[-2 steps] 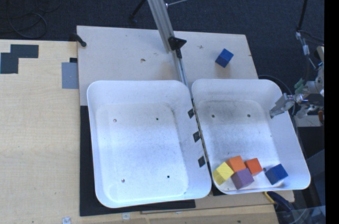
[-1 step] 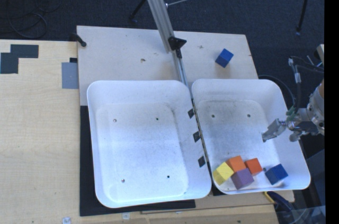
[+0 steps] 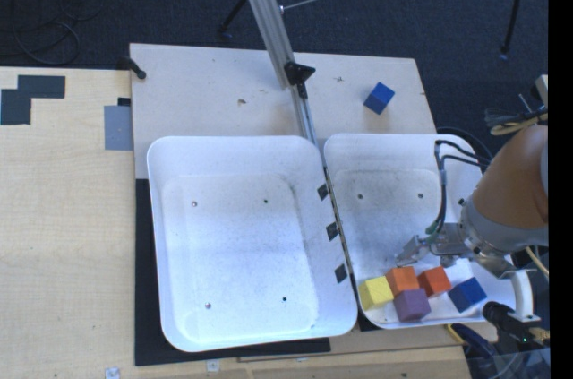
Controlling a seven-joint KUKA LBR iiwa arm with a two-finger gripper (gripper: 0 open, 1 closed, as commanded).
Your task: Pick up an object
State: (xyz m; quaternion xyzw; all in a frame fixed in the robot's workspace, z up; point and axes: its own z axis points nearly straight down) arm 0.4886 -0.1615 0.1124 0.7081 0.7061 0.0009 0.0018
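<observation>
the grey arm with the orange band (image 3: pixel 517 189) reaches in from the right over the right shallow white bin (image 3: pixel 380 162). its metal two-finger gripper (image 3: pixel 419 250) hangs low, just above a cluster of small blocks at the near edge: a yellow cube (image 3: pixel 376 290), two orange cubes (image 3: pixel 404 279) (side by side), a purple cube (image 3: pixel 412 304) and a blue cube (image 3: pixel 466 293). i cannot tell how the end effector stands. the left white bin (image 3: pixel 179 162) lies beside. another blue cube (image 3: pixel 379 97) sits on the bench, far behind the bins.

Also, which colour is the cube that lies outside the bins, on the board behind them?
Blue. The cube shows best in the camera view.
</observation>
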